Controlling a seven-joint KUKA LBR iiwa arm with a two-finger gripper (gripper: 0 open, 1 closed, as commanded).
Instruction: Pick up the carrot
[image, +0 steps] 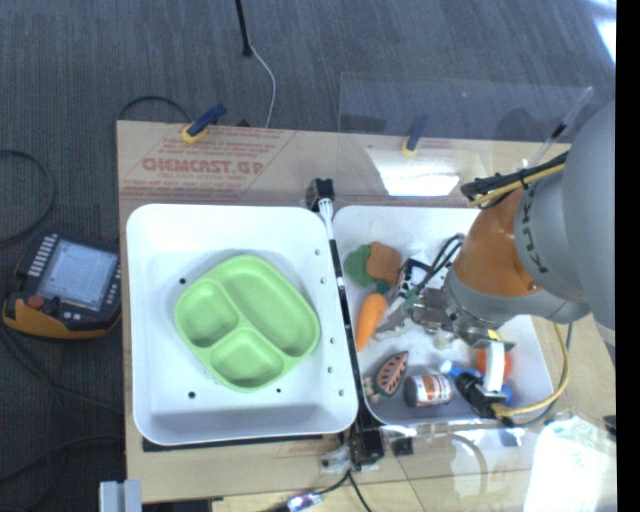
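The arm (560, 230) runs off the right edge and covers much of the right bin (440, 215). The pincer (405, 300) is too small to read.

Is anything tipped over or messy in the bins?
Yes. In the right white bin, a small can with a red label lies on its side, and the orange carrot lies slanted by the divider. Nothing looks spilled.
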